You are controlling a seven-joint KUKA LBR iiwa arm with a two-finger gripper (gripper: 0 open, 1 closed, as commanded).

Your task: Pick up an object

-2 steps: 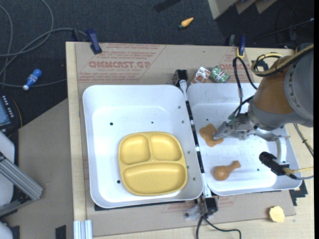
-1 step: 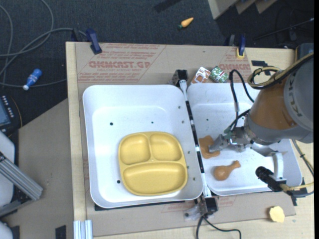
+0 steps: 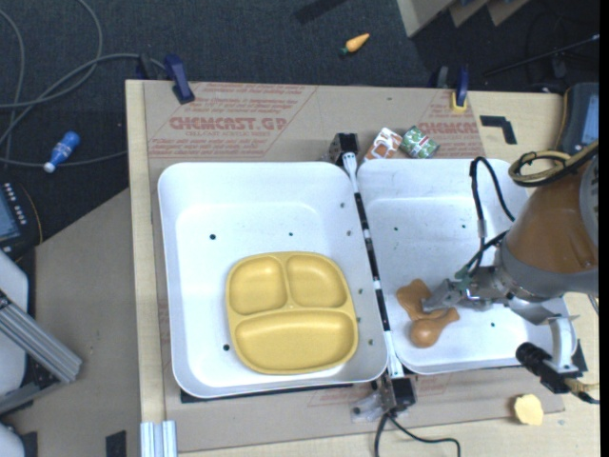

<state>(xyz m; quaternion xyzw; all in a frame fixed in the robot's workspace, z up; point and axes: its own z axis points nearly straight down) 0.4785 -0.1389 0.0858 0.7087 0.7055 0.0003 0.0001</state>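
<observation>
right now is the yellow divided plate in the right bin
No, the yellow divided plate lies in the left bin.

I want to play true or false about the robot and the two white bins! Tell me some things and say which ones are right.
1. The yellow plate lies in the left bin. True.
2. The plate has three compartments. True.
3. The brown object sits in the left bin. False: it lies in the right bin.
4. The gripper is over the yellow plate. False: it is in the right bin, at the brown object.
5. A blue bottle lies on the floor, left of the bench. True.
6. The small orange thing is inside a bin. False: it lies on the dark floor beyond the bench.
</observation>
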